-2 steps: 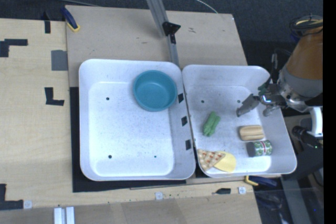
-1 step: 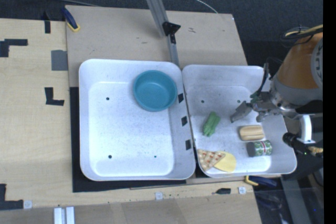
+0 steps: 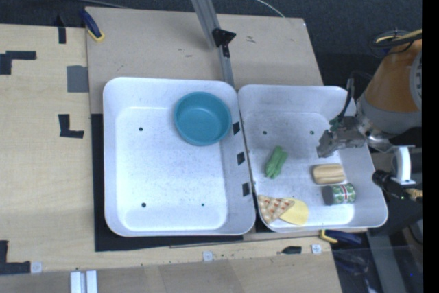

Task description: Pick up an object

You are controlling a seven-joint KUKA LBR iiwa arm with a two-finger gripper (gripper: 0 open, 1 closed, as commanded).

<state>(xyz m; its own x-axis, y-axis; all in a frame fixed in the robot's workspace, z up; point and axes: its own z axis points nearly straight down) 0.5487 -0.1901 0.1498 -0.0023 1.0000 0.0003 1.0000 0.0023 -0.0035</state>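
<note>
The grey two-finger gripper [image 3: 334, 142] hangs over the right white bin [image 3: 288, 103], just above a tan bread-like block [image 3: 328, 173]; its spread cannot be told.

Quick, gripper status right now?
Gripper: over the right bin, just above the tan block; open or closed cannot be told.

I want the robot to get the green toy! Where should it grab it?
Probably across the narrow middle of the small green lumpy toy, coming straight down from above. It lies flat and slightly slanted on the right white bin, with bare floor on both long sides, so the fingers of the gripper could straddle it.
</note>
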